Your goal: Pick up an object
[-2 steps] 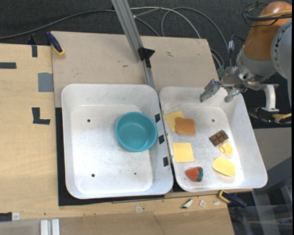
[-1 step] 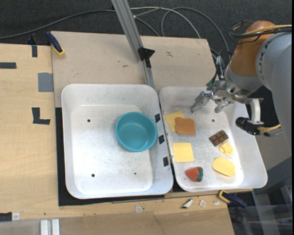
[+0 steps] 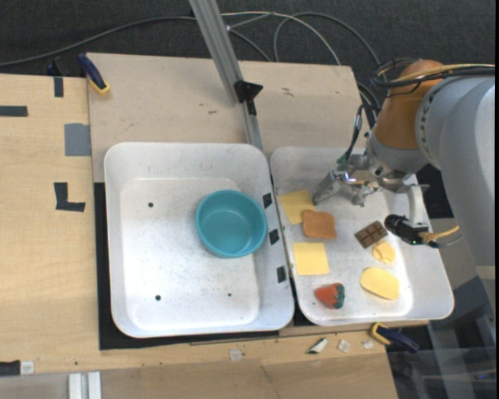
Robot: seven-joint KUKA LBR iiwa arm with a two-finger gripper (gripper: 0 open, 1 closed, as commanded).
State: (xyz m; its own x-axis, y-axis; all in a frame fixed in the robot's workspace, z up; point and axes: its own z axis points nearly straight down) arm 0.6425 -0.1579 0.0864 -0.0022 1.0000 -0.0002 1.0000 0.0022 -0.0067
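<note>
**A:** Nearest us in the right bin (image 3: 437,310) we have the strawberry (image 3: 331,295) and a pale yellow wedge (image 3: 381,283) beside it. Both look like small plastic play food, so we judge them light, stiff and a bit slick.

**B:** Agreed. The strawberry is rounded, so we'd pinch it across its widest part. Going back a row, there is the flat yellow slice (image 3: 310,258), a smaller yellow piece (image 3: 384,253) and the chocolate square (image 3: 370,235).

**A:** The flat slice worries us. It lies thin against the floor of the bin, and we expect the fingers would skate over it unless they catch two opposite edges.

**B:** Then the toast piece (image 3: 318,224) and a second yellow slice (image 3: 295,205) touching it. The toast looks thicker, so we'd take it by its sides.

**A:** And the gripper (image 3: 333,188)?

**B:** It sits low over the far part of the right bin, just beyond the toast. We can't tell whether the claw is spread or closed, and we see nothing held in it.

**A:** The blue bowl (image 3: 230,224) in the left bin (image 3: 121,169) is the other candidate: light, rigid, best gripped over its rim.
</note>
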